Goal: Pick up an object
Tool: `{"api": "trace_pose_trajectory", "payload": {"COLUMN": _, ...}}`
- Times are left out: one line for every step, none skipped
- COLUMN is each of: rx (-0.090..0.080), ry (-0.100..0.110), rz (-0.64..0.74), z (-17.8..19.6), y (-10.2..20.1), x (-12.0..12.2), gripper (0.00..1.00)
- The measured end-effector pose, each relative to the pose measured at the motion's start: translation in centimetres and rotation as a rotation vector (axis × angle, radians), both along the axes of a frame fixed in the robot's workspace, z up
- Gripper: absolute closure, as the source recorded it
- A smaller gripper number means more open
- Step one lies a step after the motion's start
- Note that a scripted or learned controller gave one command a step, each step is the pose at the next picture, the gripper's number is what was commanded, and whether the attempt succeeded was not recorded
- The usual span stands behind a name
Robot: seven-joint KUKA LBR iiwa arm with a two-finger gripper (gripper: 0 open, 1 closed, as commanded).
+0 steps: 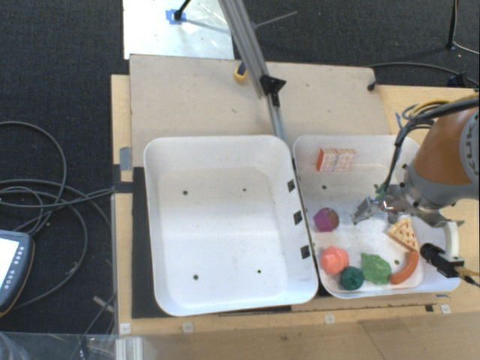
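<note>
My gripper (pixel 369 210) hangs low over the middle of the right bin (pixel 352 145), reaching in from the right under the orange wrist band. Its fingers look spread, with nothing between them. A purple ball (pixel 325 219) lies just left of it. A waffle-like piece (pixel 403 234) lies to its lower right. Along the bin's front sit an orange-red ball (pixel 334 260), a dark teal ball (pixel 351 278), a green lump (pixel 376 268) and an orange sausage shape (pixel 406 267). A pink-orange block (pixel 335 160) lies near the bin's back.
The left bin (pixel 157 201) stands beside the right one, with black clips along the shared wall. A grey pole (pixel 247 40) slants in from the back. Cables lie on the floor to the left.
</note>
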State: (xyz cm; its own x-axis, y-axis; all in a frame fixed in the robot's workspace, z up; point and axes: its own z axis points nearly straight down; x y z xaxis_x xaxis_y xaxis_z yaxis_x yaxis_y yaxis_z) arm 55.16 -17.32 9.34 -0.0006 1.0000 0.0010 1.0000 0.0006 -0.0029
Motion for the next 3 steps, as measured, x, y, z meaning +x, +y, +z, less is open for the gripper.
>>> {"api": "trace_pose_trajectory", "payload": {"rx": -0.001, "ry": -0.006, "rz": -0.001, "z": 1.4, "y": -0.1, "x": 0.2, "gripper": 1.00}}
{"api": "trace_pose_trajectory", "payload": {"rx": -0.002, "ry": -0.010, "rz": 0.005, "z": 7.2, "y": 0.7, "x": 0.0, "gripper": 1.00}}
{"api": "trace_pose_trajectory", "payload": {"rx": -0.002, "ry": -0.009, "rz": 0.006, "z": 11.8, "y": 1.3, "x": -0.2, "gripper": 1.00}}
